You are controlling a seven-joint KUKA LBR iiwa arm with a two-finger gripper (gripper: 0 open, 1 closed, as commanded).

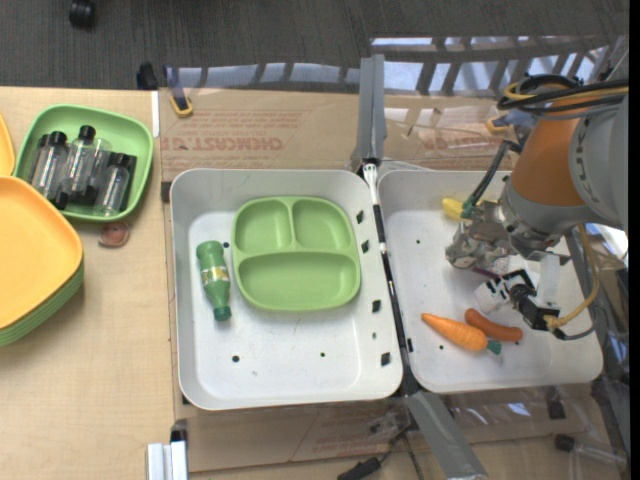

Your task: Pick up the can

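Note:
My gripper (pixel 478 248) hangs low over the middle of the right bin (pixel 430 358), with the arm reaching in from the right. A dull grey, crumpled-looking shape (pixel 462 254) lies right at the gripper's tip; it may be the can, but the gripper covers most of it. A small purple bit (pixel 486 269) pokes out just below that. I cannot make out whether anything is gripped.
An orange carrot (pixel 455 331) and a red-orange pepper (pixel 493 326) lie near the right bin's front. A yellow piece (pixel 453 208) sits behind the gripper. The left bin (pixel 290 368) holds a green divided plate (pixel 296 251) and a green bottle (pixel 213 278).

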